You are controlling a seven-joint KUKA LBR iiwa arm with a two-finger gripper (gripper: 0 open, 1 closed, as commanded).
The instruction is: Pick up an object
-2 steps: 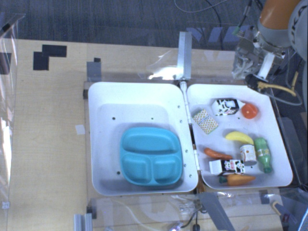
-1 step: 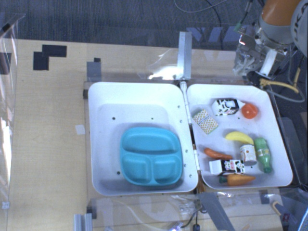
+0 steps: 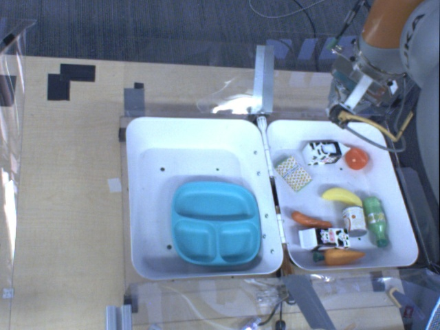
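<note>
The right bin (image 3: 405, 205) holds several small things. Among them are a black-and-white cow-patterned toy (image 3: 322, 152), a red-orange ball (image 3: 356, 159), a checkered pouch (image 3: 294, 173) and a yellow banana (image 3: 342, 196). A green bottle (image 3: 375, 220), a small white can (image 3: 354, 220), an orange pepper (image 3: 311, 220), a cow-print box (image 3: 325, 238) and a carrot (image 3: 338, 256) lie there too. My gripper (image 3: 349, 93) hangs above the bin's far right corner, apart from all of them, with nothing seen in it.
A blue divided tray (image 3: 216, 222) lies in the left bin (image 3: 148, 150). A metal post (image 3: 264, 74) stands behind the wall between the bins. A thin cable (image 3: 289, 5) loops on the floor beyond.
</note>
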